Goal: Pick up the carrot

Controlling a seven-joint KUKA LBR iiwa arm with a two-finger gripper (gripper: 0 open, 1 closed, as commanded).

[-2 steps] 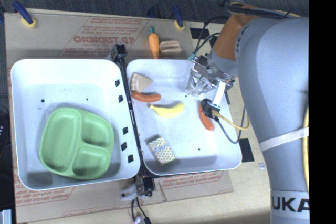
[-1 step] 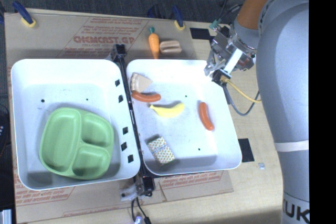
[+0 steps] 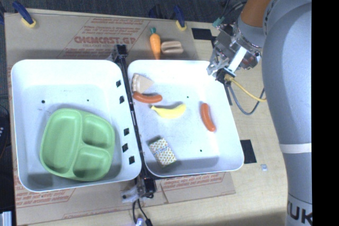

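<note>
Cardboard-covered bench (image 3: 106,34), carrot (image 3: 154,44) outside right bin (image 3: 225,137), tool (image 3: 220,70) at rim, grip state unclear

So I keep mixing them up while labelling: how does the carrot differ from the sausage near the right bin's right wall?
The carrot lies outside the bins on the brown board behind the right bin; the sausage lies inside that bin. The carrot has a green top; the sausage is plain. The carrot is brighter orange, the sausage redder. Both are small, elongated, and lie roughly front to back.
</note>
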